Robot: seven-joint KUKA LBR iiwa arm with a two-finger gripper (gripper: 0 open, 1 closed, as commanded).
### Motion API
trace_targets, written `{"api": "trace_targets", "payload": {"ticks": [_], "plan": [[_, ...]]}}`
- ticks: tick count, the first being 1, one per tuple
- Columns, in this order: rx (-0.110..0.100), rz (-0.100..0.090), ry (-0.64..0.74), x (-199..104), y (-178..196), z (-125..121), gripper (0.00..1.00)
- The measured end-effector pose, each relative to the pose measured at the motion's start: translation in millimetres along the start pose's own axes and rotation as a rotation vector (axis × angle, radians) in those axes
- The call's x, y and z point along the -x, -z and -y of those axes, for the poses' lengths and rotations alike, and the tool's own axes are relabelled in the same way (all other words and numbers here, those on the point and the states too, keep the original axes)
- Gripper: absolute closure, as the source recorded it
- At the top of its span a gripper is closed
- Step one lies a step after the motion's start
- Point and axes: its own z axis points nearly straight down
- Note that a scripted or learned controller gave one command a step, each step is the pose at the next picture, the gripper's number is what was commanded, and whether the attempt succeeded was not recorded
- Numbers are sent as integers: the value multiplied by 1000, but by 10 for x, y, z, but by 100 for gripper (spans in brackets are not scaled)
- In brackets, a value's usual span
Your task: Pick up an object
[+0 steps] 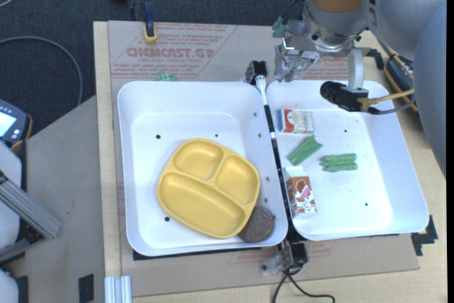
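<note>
Nothing picked yet; gripper above the right bin's far edge.

I saw two green pods (339,162) mid right bin (397,174), cartons beside them; the gripper (294,62) hung nearby, its jaw state unclear. I feared flat pods sliding from a closing pinch.

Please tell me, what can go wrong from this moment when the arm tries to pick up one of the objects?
1. The gripper sits above the far rim of the right bin, so a straight descent may strike the rim.
2. The two green pods and the small cards lie flat, so the gripper may slide over them.
3. The brown cookie is tucked against the yellow plate, leaving little room.
</note>
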Motion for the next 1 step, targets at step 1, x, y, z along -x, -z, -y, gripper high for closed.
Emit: {"api": "trace_targets", "payload": {"ticks": [1], "plan": [[-2, 0, 1, -774, -507, -73, 100]]}}
